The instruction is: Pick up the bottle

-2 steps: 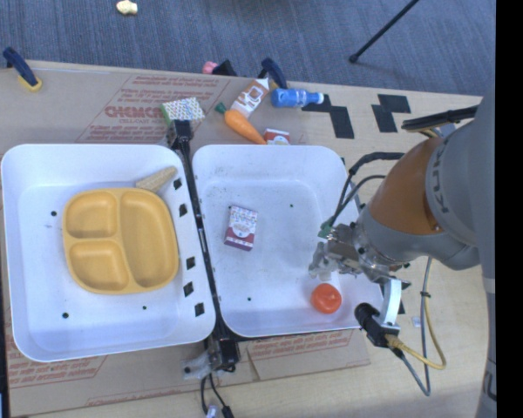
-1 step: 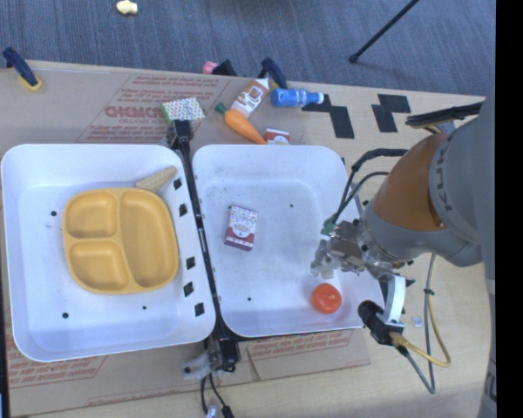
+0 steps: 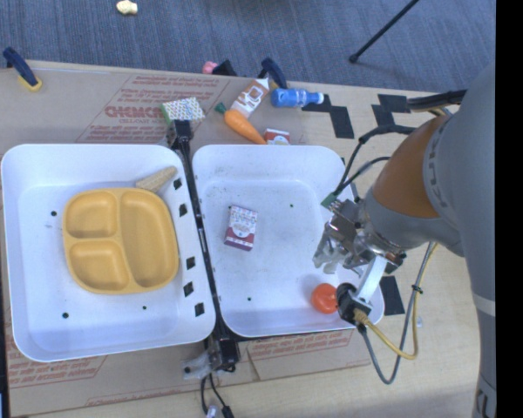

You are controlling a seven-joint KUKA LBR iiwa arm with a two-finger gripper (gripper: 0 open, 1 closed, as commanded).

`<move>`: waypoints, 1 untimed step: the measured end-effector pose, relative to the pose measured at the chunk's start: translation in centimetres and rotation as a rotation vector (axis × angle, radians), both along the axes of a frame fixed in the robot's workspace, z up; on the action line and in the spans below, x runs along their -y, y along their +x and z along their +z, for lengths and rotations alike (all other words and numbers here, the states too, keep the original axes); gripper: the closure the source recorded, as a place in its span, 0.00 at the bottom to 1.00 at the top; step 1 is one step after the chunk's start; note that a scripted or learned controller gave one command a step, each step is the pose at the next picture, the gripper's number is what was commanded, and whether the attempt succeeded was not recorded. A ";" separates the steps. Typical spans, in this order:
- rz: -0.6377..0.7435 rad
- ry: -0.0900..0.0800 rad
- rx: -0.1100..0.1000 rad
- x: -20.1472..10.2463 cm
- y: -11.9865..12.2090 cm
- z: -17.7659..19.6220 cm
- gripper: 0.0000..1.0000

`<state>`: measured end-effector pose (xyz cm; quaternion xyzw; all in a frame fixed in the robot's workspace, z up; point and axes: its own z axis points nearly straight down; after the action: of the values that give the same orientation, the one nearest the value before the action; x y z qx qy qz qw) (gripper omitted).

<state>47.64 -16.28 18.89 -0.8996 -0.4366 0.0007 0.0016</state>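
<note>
The pincer hangs low over the right bin, at the right of the frame; whether it is open or closed cannot be told. An orange ball lies just below it, a small carton to its left. The left bin holds a yellow divided plate. The bottle, blue, lies outside both bins on the desk, well apart toward the upper middle, long axis roughly left-right. The reach must go up-frame, past the bin's far rim, I judge.

Yellow divided plate, small carton, orange ball
</note>
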 end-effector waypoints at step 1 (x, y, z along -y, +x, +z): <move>-0.064 0.002 -0.004 -4.5 -0.1 -0.2 1.00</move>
<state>47.59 -11.81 18.66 -0.9132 -0.4075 0.0020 0.0033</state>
